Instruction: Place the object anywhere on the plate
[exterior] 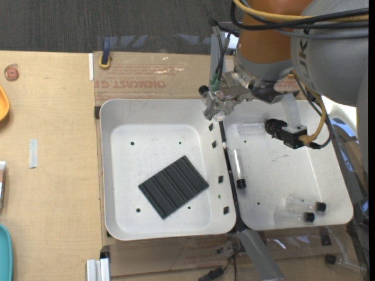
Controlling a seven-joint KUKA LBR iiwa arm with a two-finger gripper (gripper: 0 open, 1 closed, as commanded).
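Near edge of the bench (53, 215): light wood surface, a teal item (3, 256) cut off at the near left corner. Two white bins are set side by side on brown cardboard (140, 78) with red print.

Right bin (281, 174): two clear tubes (300, 211) with black caps are seen lying close together by its near right corner. A third tube (237, 168) is laid along its left wall, black cap toward the near side.

Left bin (117, 157): a dark ribbed plate (174, 186) is laid flat, skewed, near the middle, closer to the near edge. Nothing is seen on it.

The gripper (215, 109) is held above the far end of the divider between the bins, well apart from all tubes. Whether it is open or closed cannot be made out; nothing is seen held.

Far left of the bench: a small pale strip (33, 154), an orange item (3, 107) at the edge, a reddish disc (10, 72). A yellow clamp (105, 60) is fixed at the cardboard's far left corner. Behind the bench, dark grey carpet (117, 16) is seen.
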